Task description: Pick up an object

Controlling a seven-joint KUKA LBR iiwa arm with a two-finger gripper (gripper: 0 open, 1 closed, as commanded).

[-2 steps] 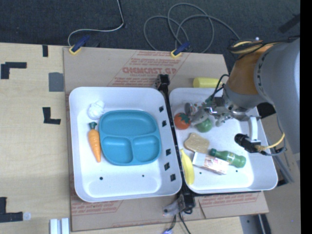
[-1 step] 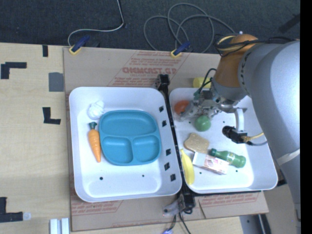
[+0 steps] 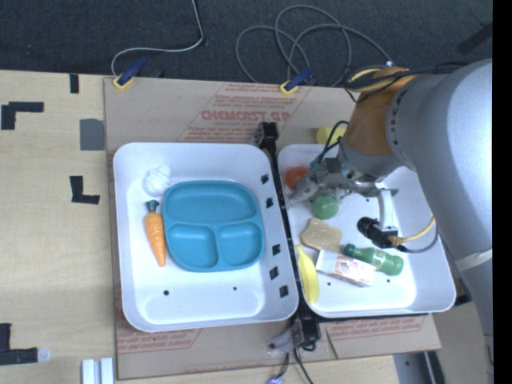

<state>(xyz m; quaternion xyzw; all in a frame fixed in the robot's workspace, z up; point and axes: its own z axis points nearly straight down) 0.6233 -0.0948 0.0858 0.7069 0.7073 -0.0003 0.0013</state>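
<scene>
While the pincer point(image 3: 320, 189) hangs just above the small round green ball point(image 3: 325, 206) in the right white bin point(image 3: 432, 294), I cannot tell its state; the ball could roll aside.

Below my gripper point(image 3: 320, 189) the green ball point(image 3: 325, 206), bread slice point(image 3: 321, 234) and green bottle point(image 3: 374, 257) crowd the floor; bare white bin point(image 3: 416, 286) lies beyond them.

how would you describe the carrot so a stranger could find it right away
Start at the left white plastic bin, which holds a big blue divided plastic plate. Just left of that plate lies the small orange toy carrot, below a white lumpy toy. It is that bin's one orange, tapered thing.
</scene>
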